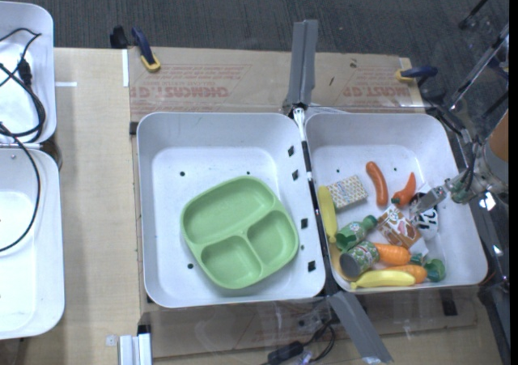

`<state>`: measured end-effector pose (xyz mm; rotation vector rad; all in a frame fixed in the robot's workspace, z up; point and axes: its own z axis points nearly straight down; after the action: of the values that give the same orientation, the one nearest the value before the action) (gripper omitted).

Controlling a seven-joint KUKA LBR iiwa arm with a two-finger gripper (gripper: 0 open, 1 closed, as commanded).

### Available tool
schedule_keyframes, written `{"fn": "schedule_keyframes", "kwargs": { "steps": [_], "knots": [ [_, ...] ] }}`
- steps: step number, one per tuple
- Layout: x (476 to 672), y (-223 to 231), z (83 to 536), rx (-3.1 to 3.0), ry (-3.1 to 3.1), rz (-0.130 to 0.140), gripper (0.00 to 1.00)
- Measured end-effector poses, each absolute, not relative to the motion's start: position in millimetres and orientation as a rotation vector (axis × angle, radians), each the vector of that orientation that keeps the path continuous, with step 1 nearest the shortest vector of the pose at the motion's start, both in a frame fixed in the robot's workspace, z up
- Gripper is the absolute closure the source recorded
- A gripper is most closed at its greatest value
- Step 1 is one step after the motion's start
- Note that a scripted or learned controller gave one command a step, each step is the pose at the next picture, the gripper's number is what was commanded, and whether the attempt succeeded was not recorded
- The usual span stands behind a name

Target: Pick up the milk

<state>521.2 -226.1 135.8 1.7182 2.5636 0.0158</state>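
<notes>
The milk is a small white carton with red print, lying on its side in the right bin, right of the middle among other toy foods. My gripper reaches in from the right edge and hovers just above and to the right of the carton. A black-and-white patterned piece lies directly under the fingertips, touching the carton's right end. Nothing can be seen lifted off the bin floor.
Around the milk lie a sausage, an orange pepper, a cracker, a green bottle, a carrot and a banana. The left bin holds a green divided plate.
</notes>
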Motion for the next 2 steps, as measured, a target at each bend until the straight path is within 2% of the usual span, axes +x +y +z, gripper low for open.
{"fn": "schedule_keyframes", "kwargs": {
  "steps": [1, 2],
  "knots": [
    [530.9, -226.2, 132.7, 1.728, 2.541, 0.023, 0.0],
    [537.3, -230.7, 129.1, 1.667, 2.578, 0.017, 0.0]
  ]
}}
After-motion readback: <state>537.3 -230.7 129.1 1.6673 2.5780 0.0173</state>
